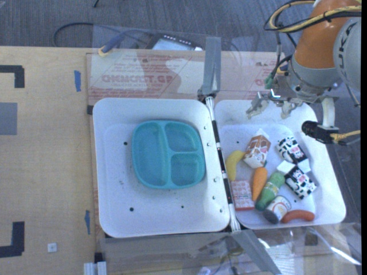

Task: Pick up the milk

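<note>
The counter [46, 153] carries two white bins side by side, and the brown-and-white carton [257, 149] in the right bin [332, 202] serves as the marker for everything else; it stands tilted near the middle of that bin's far half. The end effector [269, 108] hangs above and just behind this carton, over the bin's far edge, its two fingers [254, 109] spread apart with nothing between them; the orange band [324, 22] of the arm rises further behind and to the right of the carton. The milk carton [291, 149], patterned black and white like a cow, lies just right of the brown-and-white carton, apart from it; a second milk carton [300, 182] of the same pattern lies right of and nearer the camera than the marker, with a small white block [285, 168] between the two. A banana [234, 162] lies just left of the brown-and-white carton; a carrot [259, 182] points away from directly below it; a green bottle [270, 189] lies beside the carrot, on the side away from the banana; a red box [242, 195] sits below and slightly left of the carton. A round can [277, 208] and a red sausage [298, 215] lie furthest below it, near the bin's front edge; well to the carton's left, in the left bin [109, 211], rests a teal divided plate [169, 153].
</note>
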